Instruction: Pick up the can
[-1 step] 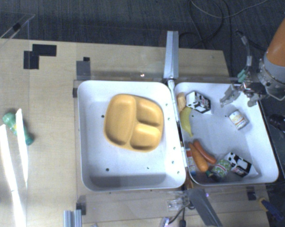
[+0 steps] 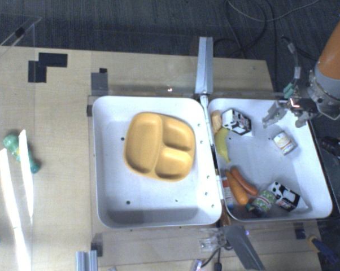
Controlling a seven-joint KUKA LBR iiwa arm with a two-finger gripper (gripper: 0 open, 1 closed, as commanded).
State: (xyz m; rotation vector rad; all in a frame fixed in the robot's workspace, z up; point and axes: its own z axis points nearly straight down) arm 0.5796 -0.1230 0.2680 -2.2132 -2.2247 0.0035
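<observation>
The grey arm comes in from the right, with its orange band up in the top right corner. Its gripper [image 2: 287, 113] hangs over the far right part of the right bin [image 2: 322, 199]. The two fingers are spread wide apart, one pointing down to the left and one to the right. Nothing is between them.

The can [image 2: 284, 142] lies on its side on the white floor of the right bin, just below the gripper and a bit apart from it. Also in the right bin, to the left of the can, are a black and white carton [image 2: 236, 122] and a banana [image 2: 221, 141]. Down from the can, near the bin's front edge, lie a carrot [image 2: 239, 186], a green packet [image 2: 264, 201] and another black and white carton [image 2: 285, 195].

The left bin [image 2: 110, 202] holds a yellow tray [image 2: 159, 145] with three dips. Both bins sit on a light wooden bench [image 2: 57, 123]. Beyond the bench the floor is dark, with black cables [image 2: 255, 7].
</observation>
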